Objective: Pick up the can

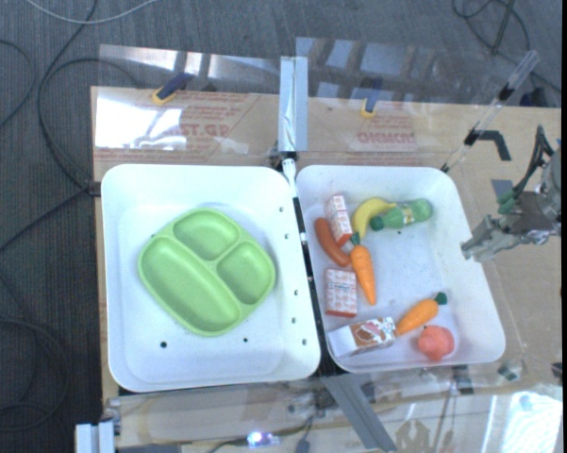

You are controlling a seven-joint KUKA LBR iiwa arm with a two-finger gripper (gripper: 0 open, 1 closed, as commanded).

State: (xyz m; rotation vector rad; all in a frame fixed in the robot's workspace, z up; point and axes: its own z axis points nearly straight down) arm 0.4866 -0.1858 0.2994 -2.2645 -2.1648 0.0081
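A small red-and-white can (373, 331) lies on its side near the front of the right bin (472, 295), between a carrot and the bin's front wall. My gripper (483, 243) hangs at the far right, over the right bin's outer rim and well away from the can. Nothing shows between its tips.
The right bin also holds two red-and-white cartons (338, 217) (340, 292), a banana (369, 213), a green bottle (403, 215), a sausage (326, 241), two carrots (362, 271) (418, 315) and a red fruit (435, 342). In the left bin (123, 347) lies a green divided plate (206, 269).
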